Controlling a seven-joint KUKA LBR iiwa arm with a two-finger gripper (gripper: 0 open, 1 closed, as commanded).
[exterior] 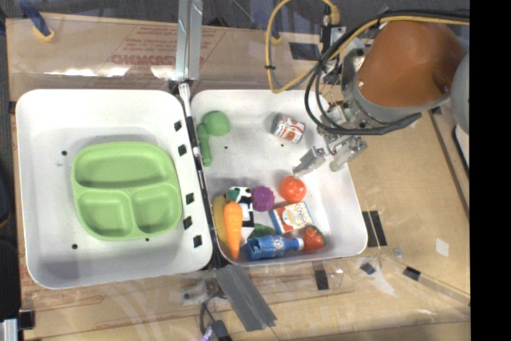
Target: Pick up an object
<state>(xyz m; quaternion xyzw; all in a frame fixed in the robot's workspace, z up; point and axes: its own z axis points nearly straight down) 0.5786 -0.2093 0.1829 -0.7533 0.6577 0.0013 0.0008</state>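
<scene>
We see the gripper (327,159) hanging over the right bin (351,204) with its fingers spread apart and nothing between them. The orange ball (292,189) lies just below-left of it, so the pick is not yet made.

A green divided plate (125,189) lies in the left white bin (40,132). Near it, the right bin (247,104) holds an orange carrot (231,226), blue bottle (271,246) and purple ball (262,198)
</scene>
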